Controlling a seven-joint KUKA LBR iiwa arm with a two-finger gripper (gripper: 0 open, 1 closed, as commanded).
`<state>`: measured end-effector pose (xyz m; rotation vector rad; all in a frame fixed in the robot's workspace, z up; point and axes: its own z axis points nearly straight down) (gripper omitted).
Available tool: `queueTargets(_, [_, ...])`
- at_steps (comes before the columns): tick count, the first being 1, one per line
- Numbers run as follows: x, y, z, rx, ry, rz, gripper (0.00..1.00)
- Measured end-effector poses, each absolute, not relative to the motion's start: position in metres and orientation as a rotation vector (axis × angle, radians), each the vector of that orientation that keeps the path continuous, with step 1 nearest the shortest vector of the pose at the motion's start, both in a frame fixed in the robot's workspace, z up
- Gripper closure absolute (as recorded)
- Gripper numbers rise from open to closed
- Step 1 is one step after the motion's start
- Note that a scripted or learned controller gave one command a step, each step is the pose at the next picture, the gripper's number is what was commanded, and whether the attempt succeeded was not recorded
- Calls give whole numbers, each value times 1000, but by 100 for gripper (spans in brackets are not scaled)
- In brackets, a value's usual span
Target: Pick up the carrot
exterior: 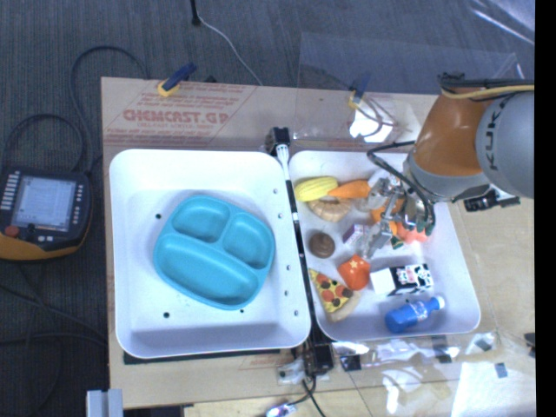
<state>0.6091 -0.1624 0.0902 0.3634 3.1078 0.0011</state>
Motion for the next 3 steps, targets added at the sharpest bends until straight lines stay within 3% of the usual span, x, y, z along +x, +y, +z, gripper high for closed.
queueTargets(1, [612, -163, 103, 361, 3097, -5, 100])
queueTargets(2, [612, -163, 102, 361, 3099, -6, 0])
queueTargets(3, [613, -163, 113, 359, 3094, -9, 100])
